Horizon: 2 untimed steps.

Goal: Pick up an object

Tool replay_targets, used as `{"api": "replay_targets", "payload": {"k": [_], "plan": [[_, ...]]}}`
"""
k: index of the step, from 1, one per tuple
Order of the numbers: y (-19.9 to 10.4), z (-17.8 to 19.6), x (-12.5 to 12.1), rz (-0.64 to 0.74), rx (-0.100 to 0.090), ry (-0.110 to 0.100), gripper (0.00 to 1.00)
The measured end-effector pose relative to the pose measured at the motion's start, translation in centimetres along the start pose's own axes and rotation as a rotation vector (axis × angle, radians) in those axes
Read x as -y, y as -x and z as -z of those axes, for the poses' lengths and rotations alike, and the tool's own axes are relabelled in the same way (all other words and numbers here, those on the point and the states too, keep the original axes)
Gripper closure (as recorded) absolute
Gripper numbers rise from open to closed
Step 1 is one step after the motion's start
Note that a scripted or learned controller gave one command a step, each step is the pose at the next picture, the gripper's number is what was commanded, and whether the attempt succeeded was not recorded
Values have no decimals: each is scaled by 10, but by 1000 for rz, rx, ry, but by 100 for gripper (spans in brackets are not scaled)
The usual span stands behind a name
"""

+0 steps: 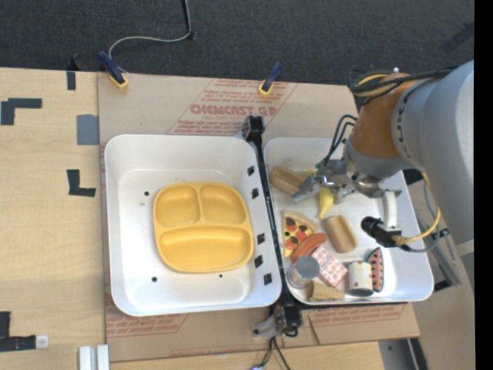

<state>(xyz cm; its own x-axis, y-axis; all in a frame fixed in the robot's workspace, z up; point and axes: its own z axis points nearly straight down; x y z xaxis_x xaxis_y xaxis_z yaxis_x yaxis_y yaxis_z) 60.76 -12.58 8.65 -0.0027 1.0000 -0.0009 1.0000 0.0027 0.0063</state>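
My gripper hangs low over the upper middle of the right bin, below the orange-banded wrist. A small yellow banana-like piece lies directly beneath it, partly covered by it. A tan roll rests just left of the gripper. Below lie a brown bread piece, a pizza slice and a red sausage.
At the right bin's front are a grey cup, a pink wafer, a white can and a watermelon slice. A yellow divided plate sits in the left bin. A black cable loops beside the wrist.
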Motion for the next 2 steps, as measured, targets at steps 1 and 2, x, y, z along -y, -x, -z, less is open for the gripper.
{"api": "replay_targets", "payload": {"k": [1,2], "plan": [[1,10,0,0,1,-1,100],[-42,98,20,0,-2,-6,100]]}}
